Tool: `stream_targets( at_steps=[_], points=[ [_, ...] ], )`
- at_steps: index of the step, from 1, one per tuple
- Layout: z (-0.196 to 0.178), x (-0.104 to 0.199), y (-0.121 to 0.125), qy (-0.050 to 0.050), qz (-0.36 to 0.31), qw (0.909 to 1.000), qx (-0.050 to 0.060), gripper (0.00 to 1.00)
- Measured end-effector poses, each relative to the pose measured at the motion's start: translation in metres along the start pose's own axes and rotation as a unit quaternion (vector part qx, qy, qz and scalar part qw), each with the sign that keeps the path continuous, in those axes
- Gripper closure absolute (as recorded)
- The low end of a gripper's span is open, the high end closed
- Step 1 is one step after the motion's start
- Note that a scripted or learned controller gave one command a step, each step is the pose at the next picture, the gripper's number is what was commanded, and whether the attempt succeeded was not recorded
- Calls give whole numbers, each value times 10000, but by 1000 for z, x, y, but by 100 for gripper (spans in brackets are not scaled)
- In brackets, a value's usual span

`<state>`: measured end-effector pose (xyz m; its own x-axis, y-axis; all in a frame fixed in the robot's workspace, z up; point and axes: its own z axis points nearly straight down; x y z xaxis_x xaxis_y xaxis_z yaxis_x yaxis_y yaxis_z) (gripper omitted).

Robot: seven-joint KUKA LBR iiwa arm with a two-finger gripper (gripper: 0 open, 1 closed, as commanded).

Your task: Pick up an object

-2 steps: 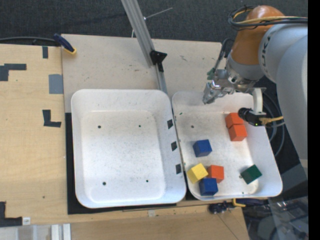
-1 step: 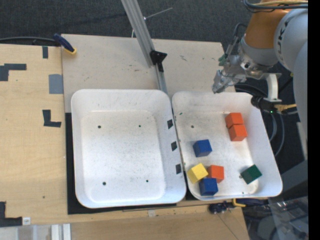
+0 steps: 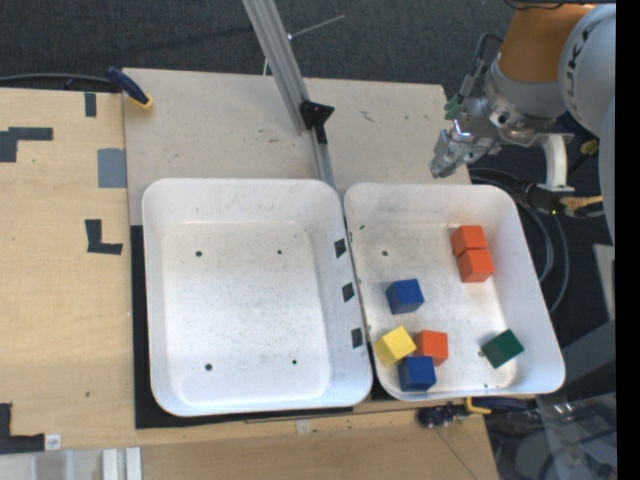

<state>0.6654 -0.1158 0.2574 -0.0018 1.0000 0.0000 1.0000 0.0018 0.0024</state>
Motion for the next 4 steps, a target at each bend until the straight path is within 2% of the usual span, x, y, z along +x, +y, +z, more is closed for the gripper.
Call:
stream_targets(
  at_steps=[2, 3, 4],
  points=[
    [25, 89, -41, 4, -13, 10000, 31, 100],
    [20, 144, -69, 13, -25, 10000, 26, 100],
    [14, 200, -84, 10, -32, 10000, 24, 100]
  ],
)
